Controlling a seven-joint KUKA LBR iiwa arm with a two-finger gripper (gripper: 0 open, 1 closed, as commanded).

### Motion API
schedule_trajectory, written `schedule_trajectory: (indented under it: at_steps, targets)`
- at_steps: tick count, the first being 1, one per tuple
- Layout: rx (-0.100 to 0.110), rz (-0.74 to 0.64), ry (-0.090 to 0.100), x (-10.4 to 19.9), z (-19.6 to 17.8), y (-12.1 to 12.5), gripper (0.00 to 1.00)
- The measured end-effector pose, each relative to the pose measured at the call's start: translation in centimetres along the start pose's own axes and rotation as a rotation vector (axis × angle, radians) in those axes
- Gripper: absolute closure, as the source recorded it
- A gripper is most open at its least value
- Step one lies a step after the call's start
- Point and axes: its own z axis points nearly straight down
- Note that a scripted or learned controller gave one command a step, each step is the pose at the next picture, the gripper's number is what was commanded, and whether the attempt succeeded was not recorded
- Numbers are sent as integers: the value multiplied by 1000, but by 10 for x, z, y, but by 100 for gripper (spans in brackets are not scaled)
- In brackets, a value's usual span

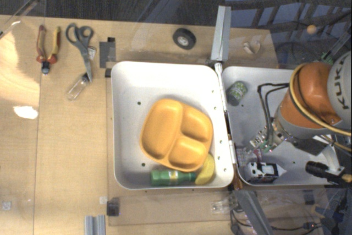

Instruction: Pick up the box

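Observation:
My arm reaches in from the right over the right bin (250, 118), its orange band (311, 93) high above the bin floor. The gripper (260, 170) points down at the bin's front left corner, close to the floor. A small black-and-white shape lies right at its tip; I cannot tell whether this is the box or part of the gripper. The wrist body hides what lies under it.
The left bin (126, 91) holds a yellow divided tray (177, 134), a green bottle (171, 176) and a yellow fruit (206, 171) along its front wall. A small greenish round item (237, 91) sits at the right bin's back left. Scissors (82, 47), pliers (47, 47) and a tape roll (184, 38) lie on the bench.

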Motion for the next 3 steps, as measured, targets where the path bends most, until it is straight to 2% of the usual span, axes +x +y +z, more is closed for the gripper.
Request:
schedule_trajectory:
  at_steps: [1,2,3]
  targets:
    - [0,339,1,69,-75,45,100]
    - [0,339,1,69,-75,44,0]
    - [2,501,0,29,-74,15,0]
